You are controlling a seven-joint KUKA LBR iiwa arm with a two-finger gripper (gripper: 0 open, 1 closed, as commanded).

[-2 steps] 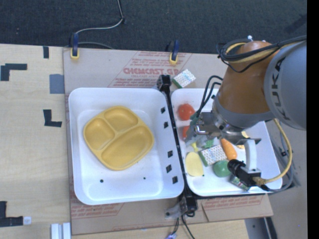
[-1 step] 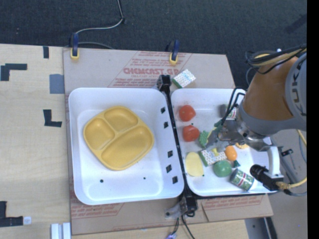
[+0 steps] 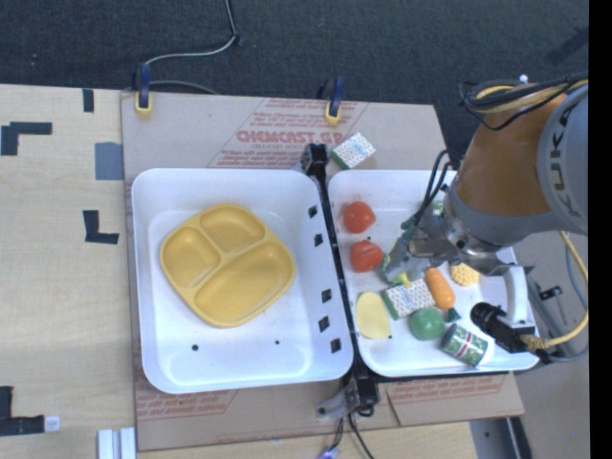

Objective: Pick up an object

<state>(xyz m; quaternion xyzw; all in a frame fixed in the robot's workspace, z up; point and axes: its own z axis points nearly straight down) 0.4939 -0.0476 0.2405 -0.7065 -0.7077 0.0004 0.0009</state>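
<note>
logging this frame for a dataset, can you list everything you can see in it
divided plate: 1, yellow, left bin
bins: 2, white, side by side on cardboard
tomato-like toys: 2, red, right bin's left part
lemon-like toy: 1, pale yellow, right bin front
round toy: 1, green, right bin front
carrot-like toy: 1, orange, right bin
can: 1, green label, right bin front
packet: 1, white-green, behind bins
clamps: 2, yellow, cardboard's far edge
arm: 1, grey-orange, right
gripper: 1, dark, over right bin
</note>
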